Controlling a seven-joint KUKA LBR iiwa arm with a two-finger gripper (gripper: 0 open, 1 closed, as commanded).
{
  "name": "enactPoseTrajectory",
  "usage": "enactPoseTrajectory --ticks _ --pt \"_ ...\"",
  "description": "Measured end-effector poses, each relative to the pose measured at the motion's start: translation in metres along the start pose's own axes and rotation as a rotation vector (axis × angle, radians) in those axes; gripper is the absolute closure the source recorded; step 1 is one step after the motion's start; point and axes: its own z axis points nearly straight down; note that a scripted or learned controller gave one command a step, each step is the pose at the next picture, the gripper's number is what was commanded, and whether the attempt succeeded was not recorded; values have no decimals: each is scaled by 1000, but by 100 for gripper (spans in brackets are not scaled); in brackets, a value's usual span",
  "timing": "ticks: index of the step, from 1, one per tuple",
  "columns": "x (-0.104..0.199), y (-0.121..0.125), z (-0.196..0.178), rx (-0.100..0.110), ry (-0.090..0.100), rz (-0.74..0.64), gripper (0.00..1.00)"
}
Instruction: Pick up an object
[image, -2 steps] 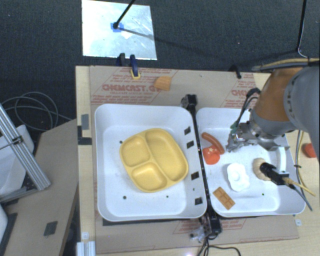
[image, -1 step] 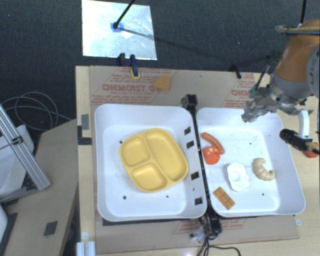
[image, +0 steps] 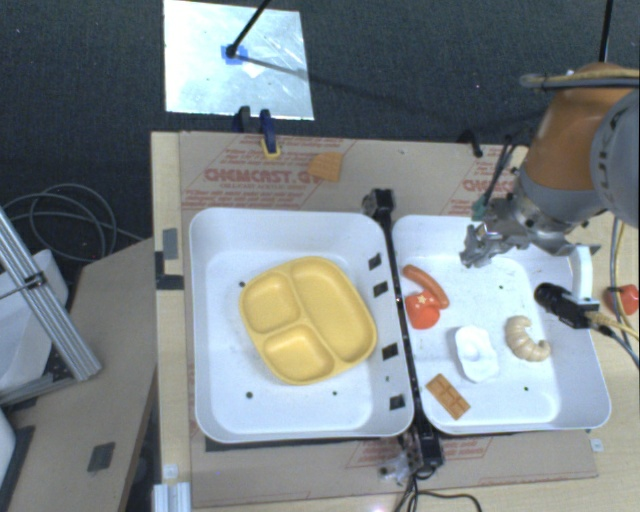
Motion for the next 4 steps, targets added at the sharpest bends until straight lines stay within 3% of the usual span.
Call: enactPoseTrajectory --ticks 1,2,3,4 --pt "22 -38 13 2 0 1 100" --pt "6 12 -5 -7 -2 0 100" --pt "22 -34 8 2 0 6 100" --pt "12 7 -7 -6 -2 1 100"
